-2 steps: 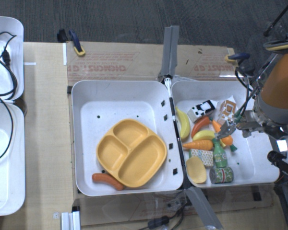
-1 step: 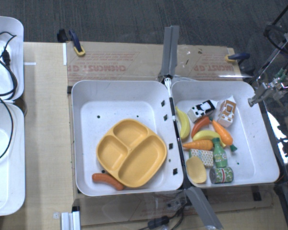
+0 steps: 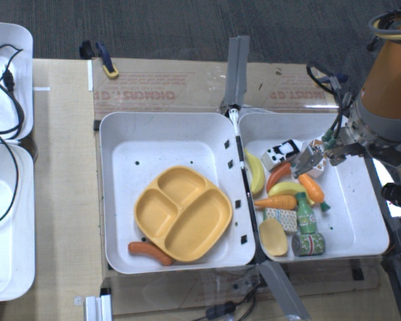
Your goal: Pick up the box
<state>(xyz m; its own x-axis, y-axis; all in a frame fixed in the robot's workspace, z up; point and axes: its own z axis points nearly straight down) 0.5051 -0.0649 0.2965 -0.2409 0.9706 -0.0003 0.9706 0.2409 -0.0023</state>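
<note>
Overhead slanted view of a bench carrying two shallow white plastic bins set side by side. The left bin holds a yellow three-compartment plastic plate, and at the plate's 7 o'clock a small orange-red toy sausage lies touching its rim.

The right bin holds a cluster of toy foods in its left half. The task's thing, a small box printed in black and white patches, sits at the cluster's 12 o'clock, near the bin's back wall; it looks tilted, one pale face turned up toward the camera, and its printing is too small to read. At its 8 o'clock lies a yellow toy banana along the divider between the bins. At its 6 o'clock are a red-orange pepper-like piece and, below that, an orange toy carrot. A second orange carrot with a green tip lies at the box's 4 o'clock. Toward the front wall stand a green bottle with a red-banded label, a green and red can and a tan oval piece.

The grey arm with the orange band enters from 3 o'clock. Its two-finger gripper hangs just at the box's 3 o'clock, above the carrot; whether the fingers are apart or together cannot be told, and nothing is visibly between them.
</note>
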